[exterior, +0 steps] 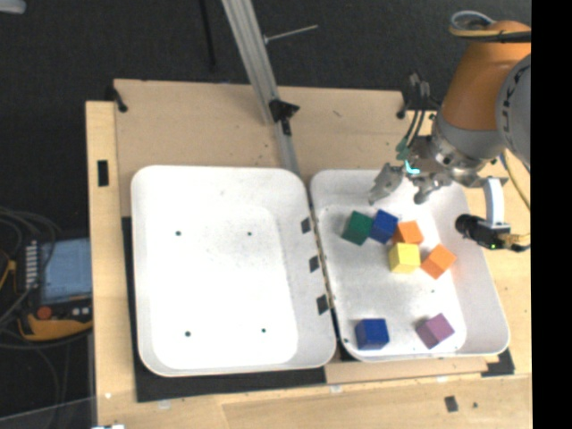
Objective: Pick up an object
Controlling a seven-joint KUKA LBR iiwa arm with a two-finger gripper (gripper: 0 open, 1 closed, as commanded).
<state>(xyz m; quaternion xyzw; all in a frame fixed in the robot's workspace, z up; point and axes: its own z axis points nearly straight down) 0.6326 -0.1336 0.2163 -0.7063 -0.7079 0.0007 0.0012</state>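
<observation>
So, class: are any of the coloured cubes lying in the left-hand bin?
No. All seven cubes, such as the green cube and the purple cube, lie in the right bin; none lies in the left bin.

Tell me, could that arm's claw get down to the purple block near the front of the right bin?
Probably yes. The purple block sits apart from the others, with only the blue block nearby at its left and nothing on top. The gripper hangs over the bin's far end, above the clustered blocks.

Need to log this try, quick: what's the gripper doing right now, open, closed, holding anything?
Gripper: open, fingers spread, holding nothing, poised over the right bin above the blue cube.
</observation>
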